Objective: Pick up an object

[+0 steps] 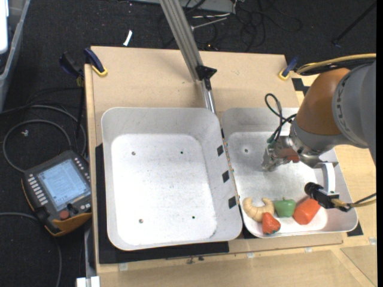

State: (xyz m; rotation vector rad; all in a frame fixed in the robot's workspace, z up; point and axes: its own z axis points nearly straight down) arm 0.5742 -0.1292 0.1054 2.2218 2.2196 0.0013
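Observation:
My gripper (272, 160) hangs over the middle of the right bin (251, 137), pointing down at its bare floor, with the grey arm and its orange band coming in from the right. Along the bin's near edge lie a pale curved piece (256, 207), a small red strawberry-like piece (270, 222), a green piece (285, 207) and an orange-red piece (306, 211). These objects sit well below the gripper in the view, apart from it. A dark cable loops above the wrist.
The left bin (158, 178) lies beside the right one, sharing a raised middle rim. A slanted metal pole (182, 31) crosses the bench's back. A black fitting (320, 193) sits by the right bin's edge. A hand-held control pendant (57, 187) lies on the floor at left.

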